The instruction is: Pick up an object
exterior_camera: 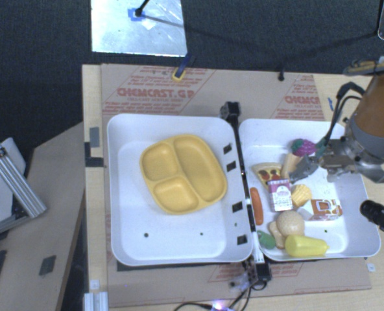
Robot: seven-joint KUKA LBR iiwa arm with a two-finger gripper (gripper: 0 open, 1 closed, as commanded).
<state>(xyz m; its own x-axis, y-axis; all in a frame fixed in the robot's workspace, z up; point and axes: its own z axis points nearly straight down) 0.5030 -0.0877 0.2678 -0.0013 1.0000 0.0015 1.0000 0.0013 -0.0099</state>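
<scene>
My gripper (303, 171) hangs low over the right bin (354, 229), reaching in from the right. Its tip sits just beside a yellowish wedge (289, 163) and below a purple toy (303, 147). Nothing shows as held. Under and around it lie toy foods: a pizza slice (268, 172), a red and white carton (280, 195), a yellow crinkled piece (301, 195), an orange and white box (326, 208), a red sausage (256, 206), a tan bread roll (290, 223), a yellow pepper (305, 245) and a green piece (266, 240).
The left bin (130, 238) holds a yellow divided plate (182, 172). A black hinged divider (239, 173) runs between the bins. A black fixture (380, 216) sticks in at the right bin's right rim. Cardboard (159, 89) lies under both bins.
</scene>
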